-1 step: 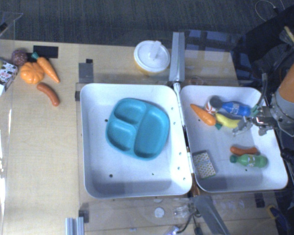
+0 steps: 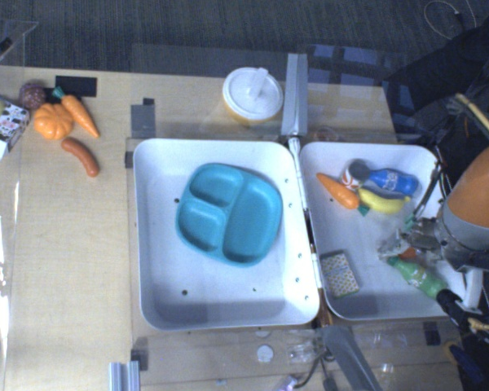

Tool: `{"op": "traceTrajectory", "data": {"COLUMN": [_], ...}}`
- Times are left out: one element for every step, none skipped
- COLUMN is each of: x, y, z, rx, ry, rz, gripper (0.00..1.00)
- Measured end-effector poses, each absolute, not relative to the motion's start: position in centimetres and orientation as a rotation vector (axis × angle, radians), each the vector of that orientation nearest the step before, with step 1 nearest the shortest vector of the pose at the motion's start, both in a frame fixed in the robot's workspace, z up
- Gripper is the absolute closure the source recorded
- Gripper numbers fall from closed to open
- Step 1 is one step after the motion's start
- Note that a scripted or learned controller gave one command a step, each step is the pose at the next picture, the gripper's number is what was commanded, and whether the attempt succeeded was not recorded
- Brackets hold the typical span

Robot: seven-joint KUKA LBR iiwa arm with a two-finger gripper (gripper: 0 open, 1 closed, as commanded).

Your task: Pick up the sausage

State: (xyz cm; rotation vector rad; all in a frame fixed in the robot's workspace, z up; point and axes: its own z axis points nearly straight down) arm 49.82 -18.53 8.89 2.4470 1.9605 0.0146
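Reddish-brown sausage (image 2: pixel 81 155) is noted lying on the bare bench (image 2: pixel 57 243) outside both bins, at ten o'clock from the left bin (image 2: pixel 147 218). The gripper (image 2: pixel 407 247) is positioned low in the right bin (image 2: pixel 367 296), well apart; its grasp cannot be told.

place: robotics lab | evidence: wooden bench (image 2: pixel 65 259), two white bins (image 2: pixel 147 218), toy food, cables (image 2: pixel 448 10)
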Motion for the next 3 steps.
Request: {"op": "traceTrajectory", "data": {"x": [55.8,55.9,58.6], "y": [-14.0,-14.0,-6.2], "z": [8.9,9.7,18.2], "rx": [2.396,2.39,2.424], "ry": [2.015,2.022,2.003], "rz": [0.017,0.013,-0.003], "gripper": [0.0,1.0,1.0]}}
